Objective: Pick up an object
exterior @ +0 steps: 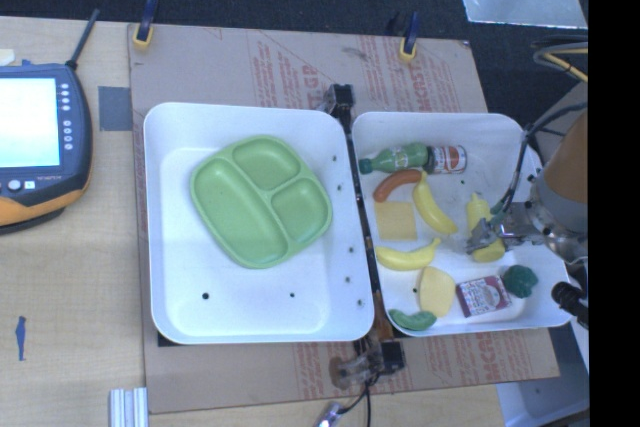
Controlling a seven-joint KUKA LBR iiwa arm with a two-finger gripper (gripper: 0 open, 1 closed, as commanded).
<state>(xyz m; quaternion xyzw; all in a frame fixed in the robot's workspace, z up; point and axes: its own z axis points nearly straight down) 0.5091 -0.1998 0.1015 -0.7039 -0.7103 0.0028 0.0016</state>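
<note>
The right bin holds several toy foods. At its back lies a green bottle with a red and white label. A red sausage, a yellow cheese square and two bananas fill the middle. A yellow lemon-like piece, a green pepper, a red packet and a dark green broccoli piece lie at the front. My gripper sits low at the bin's right side, right on a small yellow item, partly covering it.
The left bin carries a green divided plate. A tablet-like pendant lies on the bench at far left. Clamps pin the cardboard at the back. The arm and its cables crowd the right bin's right edge.
</note>
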